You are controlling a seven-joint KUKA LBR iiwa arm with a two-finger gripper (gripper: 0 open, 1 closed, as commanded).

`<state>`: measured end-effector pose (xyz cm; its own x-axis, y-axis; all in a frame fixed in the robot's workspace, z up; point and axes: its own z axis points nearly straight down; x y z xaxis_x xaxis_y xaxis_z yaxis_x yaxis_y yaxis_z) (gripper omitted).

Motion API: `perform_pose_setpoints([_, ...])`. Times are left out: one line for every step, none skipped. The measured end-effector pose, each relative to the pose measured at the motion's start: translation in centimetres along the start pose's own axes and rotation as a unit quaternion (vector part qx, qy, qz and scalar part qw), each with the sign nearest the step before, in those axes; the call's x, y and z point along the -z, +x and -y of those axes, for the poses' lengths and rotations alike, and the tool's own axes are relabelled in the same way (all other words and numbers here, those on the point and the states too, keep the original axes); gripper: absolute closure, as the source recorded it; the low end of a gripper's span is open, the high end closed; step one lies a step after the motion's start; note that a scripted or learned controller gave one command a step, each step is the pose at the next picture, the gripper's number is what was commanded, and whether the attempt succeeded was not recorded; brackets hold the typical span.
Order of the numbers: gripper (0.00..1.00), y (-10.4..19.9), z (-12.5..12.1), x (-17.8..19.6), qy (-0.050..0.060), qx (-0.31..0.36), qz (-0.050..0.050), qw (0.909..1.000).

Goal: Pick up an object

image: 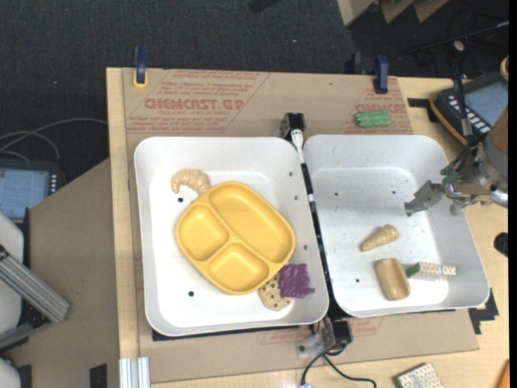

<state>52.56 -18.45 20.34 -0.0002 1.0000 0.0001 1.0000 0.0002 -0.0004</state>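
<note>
Cookie (274, 296) and purple grapes (296, 280) lie at the near edge of the yellow tray (234, 237) in the left bin (153, 217); croissant (190, 181) sits at the tray's far-left corner. Right of the tray, the right bin (355, 168) holds a cone (379, 238), bread roll (392, 279) and wrapped candy (432, 271). Gripper (428, 194) hangs over that bin with nothing between its fingers; open or closed can't be told. Pick looks not yet done.

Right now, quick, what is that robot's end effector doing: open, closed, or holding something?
End effector: over the right bin, nothing visibly held; open or closed cannot be told from this view.
</note>
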Motion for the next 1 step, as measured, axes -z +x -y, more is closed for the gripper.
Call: perform_pose_setpoints([0.00, 2.01, 0.76, -12.05, 0.000, 0.000, -0.003, 1.0000])
